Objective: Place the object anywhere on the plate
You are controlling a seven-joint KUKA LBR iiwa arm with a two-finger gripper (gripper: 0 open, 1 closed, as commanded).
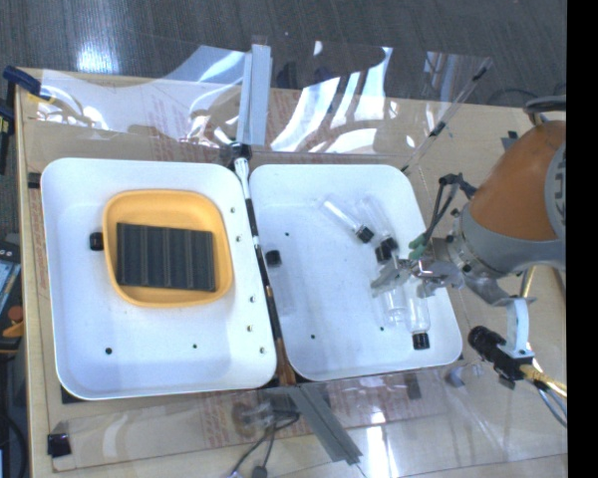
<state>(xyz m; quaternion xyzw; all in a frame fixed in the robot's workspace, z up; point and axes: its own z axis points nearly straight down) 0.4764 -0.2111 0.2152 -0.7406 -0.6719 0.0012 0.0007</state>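
A yellow plate (165,212) lies in the left bin (70,357), and a black ribbed rectangular block (169,257) rests flat on it. My gripper (397,275) hangs low over the right side of the right bin (319,347), well away from the plate. Under and around it lie several clear tubes with black caps: one (345,218) at the upper middle, one (385,248) just above the gripper, and one (411,324) just below it. None of them can be seen held.
A small black piece (97,240) sits at the plate's left rim, and another (272,258) lies in the right bin near the divider. Clear plastic sheeting (319,98) covers the bench behind the bins. The arm's orange band (518,187) stands over the right bin's edge.
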